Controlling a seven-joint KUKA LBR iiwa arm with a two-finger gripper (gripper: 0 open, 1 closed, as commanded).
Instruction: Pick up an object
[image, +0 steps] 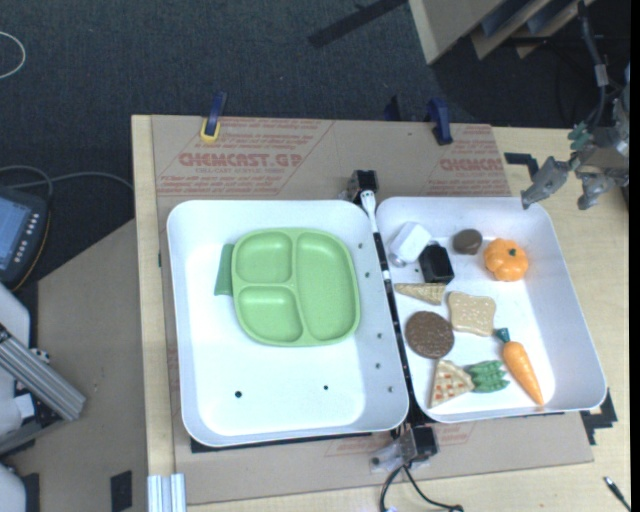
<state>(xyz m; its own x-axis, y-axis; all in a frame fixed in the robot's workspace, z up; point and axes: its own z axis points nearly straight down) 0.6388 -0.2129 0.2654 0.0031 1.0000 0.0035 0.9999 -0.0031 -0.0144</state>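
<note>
Here the gripper (562, 188) hangs just past the far right corner of the right bin (572, 300), its two fingers spread apart with nothing between them. Inside that bin, the orange pumpkin (506, 260) lies nearest the gripper, with a small brown disc (467, 241) to its left. Further from the gripper lie a slice of toast (471, 313), a round cookie (429, 334) and a carrot (522, 370). The left bin (200, 380) holds a green divided plate (295, 286).

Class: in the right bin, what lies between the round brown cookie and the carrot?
In the camera view, the toast slice lies between the cookie and the carrot, slightly above their line.
</note>
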